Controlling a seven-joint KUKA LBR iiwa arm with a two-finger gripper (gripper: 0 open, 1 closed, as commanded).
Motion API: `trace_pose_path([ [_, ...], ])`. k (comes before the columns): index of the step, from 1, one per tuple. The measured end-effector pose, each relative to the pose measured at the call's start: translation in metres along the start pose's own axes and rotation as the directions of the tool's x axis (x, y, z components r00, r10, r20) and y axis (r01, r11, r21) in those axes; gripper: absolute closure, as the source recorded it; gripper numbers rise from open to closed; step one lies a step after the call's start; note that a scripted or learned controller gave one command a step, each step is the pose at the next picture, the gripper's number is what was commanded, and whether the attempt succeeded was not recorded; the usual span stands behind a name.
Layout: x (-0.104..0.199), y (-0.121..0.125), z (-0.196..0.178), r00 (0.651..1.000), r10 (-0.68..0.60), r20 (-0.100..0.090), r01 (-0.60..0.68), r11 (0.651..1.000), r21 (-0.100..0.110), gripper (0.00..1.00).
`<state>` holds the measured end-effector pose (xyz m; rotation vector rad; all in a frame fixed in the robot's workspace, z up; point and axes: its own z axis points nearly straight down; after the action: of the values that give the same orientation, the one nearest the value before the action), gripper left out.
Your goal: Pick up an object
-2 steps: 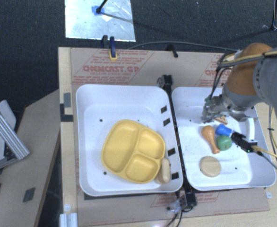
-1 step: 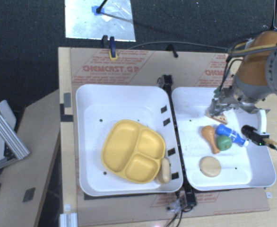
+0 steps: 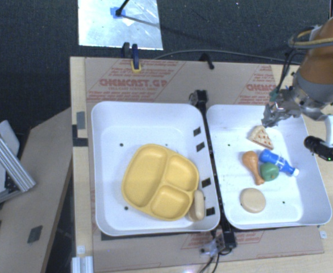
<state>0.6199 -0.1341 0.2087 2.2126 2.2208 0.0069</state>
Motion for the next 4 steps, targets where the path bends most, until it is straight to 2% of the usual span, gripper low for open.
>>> trace_pose_path([
  [1,-0.007,0.000,-0.063,1.000,0.000,0.001,0.000,1.000,0.000,1.00],
  [3,0.105,-0.007,-0.063,1.000,-0.006,-0.003,0.006,1.000,0.006,1.00],
  [4,0.153,-0.024,-0.048,1.000,-0.005,-0.003,0.005,1.000,0.008,1.00],
])
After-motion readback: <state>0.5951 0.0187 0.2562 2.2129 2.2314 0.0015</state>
